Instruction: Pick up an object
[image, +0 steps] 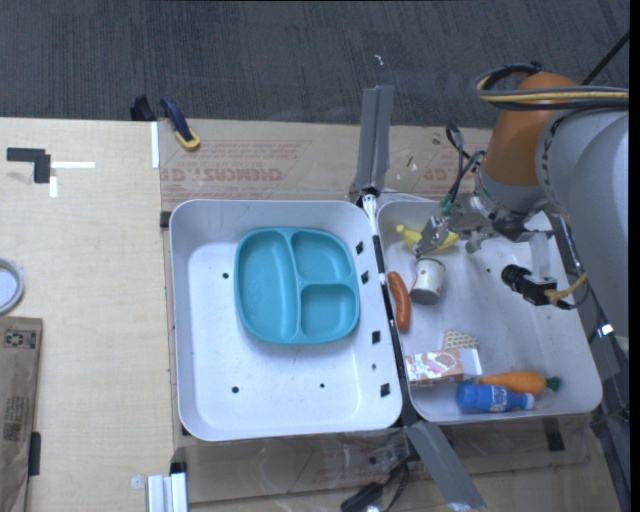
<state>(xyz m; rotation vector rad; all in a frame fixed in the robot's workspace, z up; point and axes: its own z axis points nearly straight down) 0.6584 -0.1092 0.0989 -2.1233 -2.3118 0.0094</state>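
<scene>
Reaching in from the right, the grey arm (585, 165) with its orange band (520, 135) is seen over the far end of the right bin (575, 345). The claw (437, 238) is lowered at that bin's far left corner, directly over a yellow banana-like toy (412, 235), which is touched or nearly touched by it; whether the claw is released or clenched cannot be told, since its tips are blurred against the clutter. Just in front of the claw a small silver can (427, 281) is lying tilted. Beside the can, along the bin's left wall, a hot dog toy (400, 300) is laid. Well in front of the claw, at the near end of the bin, a small pink carton (436, 368), a carrot toy (512, 381) and a blue bottle (492, 399) are grouped. To the claw's left, in the left bin (205, 380), a teal divided plate (297, 285) is set. Both bins are carried by the tabletop (80, 260).
</scene>
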